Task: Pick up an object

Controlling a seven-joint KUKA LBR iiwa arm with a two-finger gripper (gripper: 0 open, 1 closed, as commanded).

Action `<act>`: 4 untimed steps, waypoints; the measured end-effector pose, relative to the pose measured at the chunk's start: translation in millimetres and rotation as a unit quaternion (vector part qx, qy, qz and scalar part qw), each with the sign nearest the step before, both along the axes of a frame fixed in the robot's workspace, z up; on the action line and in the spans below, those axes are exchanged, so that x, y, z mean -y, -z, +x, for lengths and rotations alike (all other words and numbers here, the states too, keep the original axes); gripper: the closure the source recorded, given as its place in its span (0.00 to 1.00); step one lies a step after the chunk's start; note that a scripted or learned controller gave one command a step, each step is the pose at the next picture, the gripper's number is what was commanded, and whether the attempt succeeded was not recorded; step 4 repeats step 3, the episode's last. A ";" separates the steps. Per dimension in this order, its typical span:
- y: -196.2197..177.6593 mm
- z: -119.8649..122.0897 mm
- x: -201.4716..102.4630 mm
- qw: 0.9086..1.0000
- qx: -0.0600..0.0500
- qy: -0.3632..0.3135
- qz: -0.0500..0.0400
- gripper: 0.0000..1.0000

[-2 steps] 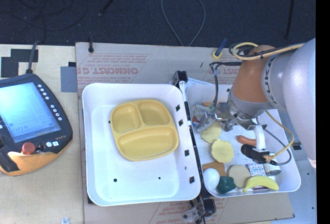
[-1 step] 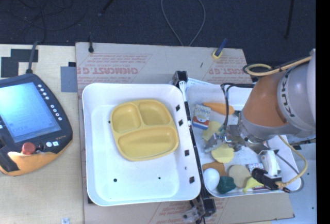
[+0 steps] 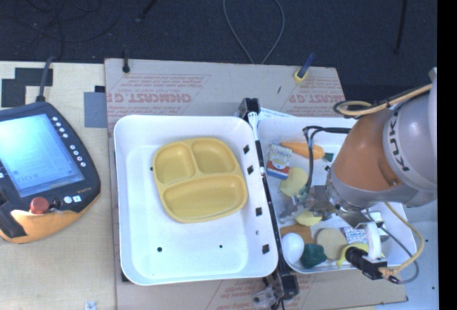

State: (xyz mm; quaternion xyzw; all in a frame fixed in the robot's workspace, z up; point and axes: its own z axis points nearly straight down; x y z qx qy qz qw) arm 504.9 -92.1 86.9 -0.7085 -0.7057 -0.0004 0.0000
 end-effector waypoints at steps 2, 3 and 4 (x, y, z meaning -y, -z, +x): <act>-6.3 90.1 8.6 1.000 -0.004 -0.003 0.002 1.00; -6.2 90.0 8.5 1.000 -0.005 -0.003 0.002 0.00; -6.2 90.0 8.5 1.000 -0.005 -0.003 0.002 0.00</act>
